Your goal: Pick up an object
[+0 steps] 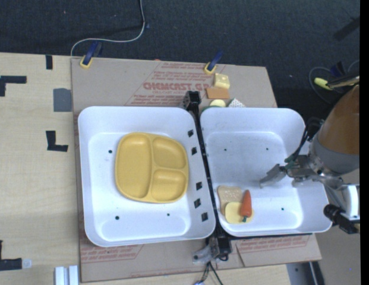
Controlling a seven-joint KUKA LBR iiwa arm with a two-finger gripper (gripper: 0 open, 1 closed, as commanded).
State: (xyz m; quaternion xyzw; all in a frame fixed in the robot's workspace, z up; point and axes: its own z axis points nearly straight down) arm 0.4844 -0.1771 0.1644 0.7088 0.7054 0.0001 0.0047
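Note:
In the right bin (255, 123) lie a small orange carrot (246, 203), a yellow piece (233, 212) and a tan slice of bread (230, 193), all grouped near the bin's front left corner. My gripper (273, 176) hangs over the right half of that bin, right of and slightly behind the carrot, apart from it. Nothing shows between its fingers. The arm with its orange band (344, 123) enters from the right.
The left bin (95, 159) holds a yellow divided plate (151, 167). Small food items (218, 91) sit on the cardboard behind the bins. Black clips run along the seam between the bins.

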